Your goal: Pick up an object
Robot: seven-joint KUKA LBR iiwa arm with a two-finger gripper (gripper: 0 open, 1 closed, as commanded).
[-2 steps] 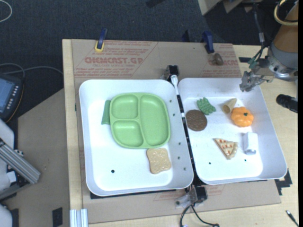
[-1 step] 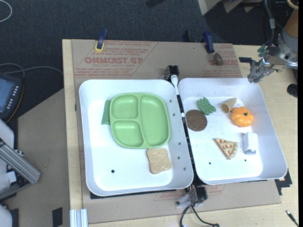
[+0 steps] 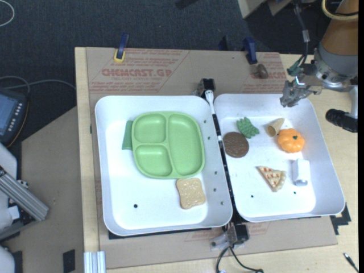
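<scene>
Gripper [image 3: 291,95], upper right of frame, hangs over the right bin's [image 3: 318,201] far rim, fingers too small and blurred to tell open from closed; nearest candidates, a toy pumpkin [image 3: 290,140] and a tan cone [image 3: 275,126], sit just below it.

Risk: the pumpkin's rounded body may squirt from the fingers, or a descent here may strike the rim.

Surface: two white bins on a cardboard-topped bench [image 3: 170,67], dark carpet [image 3: 85,10] behind; the left bin [image 3: 114,203] carries a green divided plate [image 3: 168,144] and a toast slice [image 3: 190,193].

We count two white bins, a left bin [image 3: 108,169] and a right bin [image 3: 324,181]. In the left we find one green divided plate [image 3: 168,144] and one slice of toast [image 3: 190,193]. In the right we tally one brown cookie [image 3: 235,144], one green leafy piece [image 3: 247,127], one cone [image 3: 275,126], one orange pumpkin [image 3: 290,140], one pizza slice [image 3: 272,177] and one small white-and-grey object [image 3: 300,172].
</scene>
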